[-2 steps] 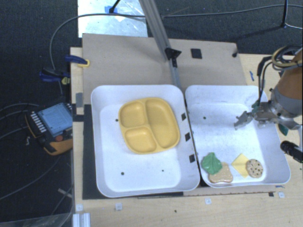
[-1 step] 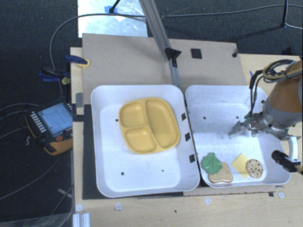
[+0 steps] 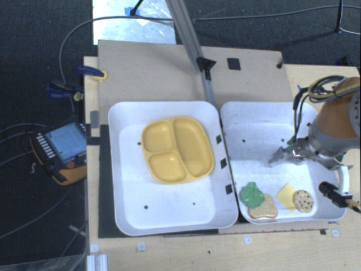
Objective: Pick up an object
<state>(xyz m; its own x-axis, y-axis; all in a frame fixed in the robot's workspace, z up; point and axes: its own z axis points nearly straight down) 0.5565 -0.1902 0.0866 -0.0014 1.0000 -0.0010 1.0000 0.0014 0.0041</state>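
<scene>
The worktop carries two shallow white bins side by side, and the right bin serves here as the landmark. Left of it, touching along the shared rim, sits the left bin, which holds a yellow divided plate lying flat in its upper middle. The arm comes in over the right bin's right wall, and its pincer hangs low over the middle of that bin's floor; its fingertips look drawn close together with nothing seen between them. Along the right bin's lower wall lies a row of small play-food pieces: a green leafy piece at the left, a slice of toast touching it just below, a yellow cheese wedge next, and a round cookie overlapping the wedge's right corner.

Any of these would serve as the object to pick. They look light, stiff and thin, likely smooth plastic, so they may slide or flip under a glancing touch. The leafy piece stands tallest and offers bumpy edges to pinch across; the flat toast and cookie give little height to catch. The row crowds the lower wall, so a descent there has little room on the wall side, while the bin floor above the row is bare and gives open approach
</scene>
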